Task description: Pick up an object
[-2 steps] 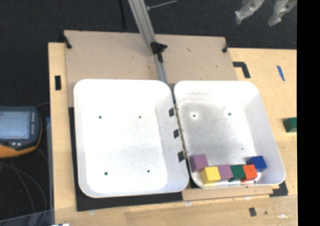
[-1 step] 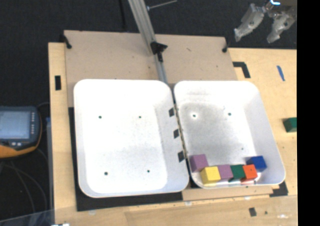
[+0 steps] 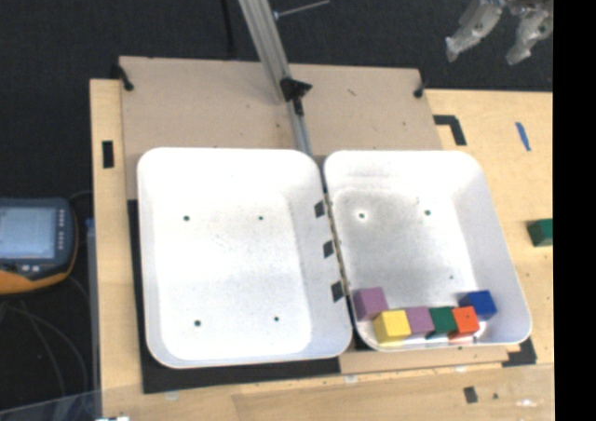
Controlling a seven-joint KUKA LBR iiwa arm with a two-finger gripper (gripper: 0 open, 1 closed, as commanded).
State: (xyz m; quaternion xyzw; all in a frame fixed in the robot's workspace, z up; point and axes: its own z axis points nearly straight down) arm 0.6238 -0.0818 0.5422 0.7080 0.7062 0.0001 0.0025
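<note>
Bench below, two white bins. My gripper [image 3: 498, 33] hangs open, empty, high above the right bin [image 3: 410, 224]. Blocks [image 3: 424, 319] cluster far below-forward against its near wall. Approach step; next needs a long descent.

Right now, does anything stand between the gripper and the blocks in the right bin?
Nothing visible does. The gripper hangs open past the bench's far right corner, and the blocks lie uncovered along the right bin's near wall, packed closely together.
</note>
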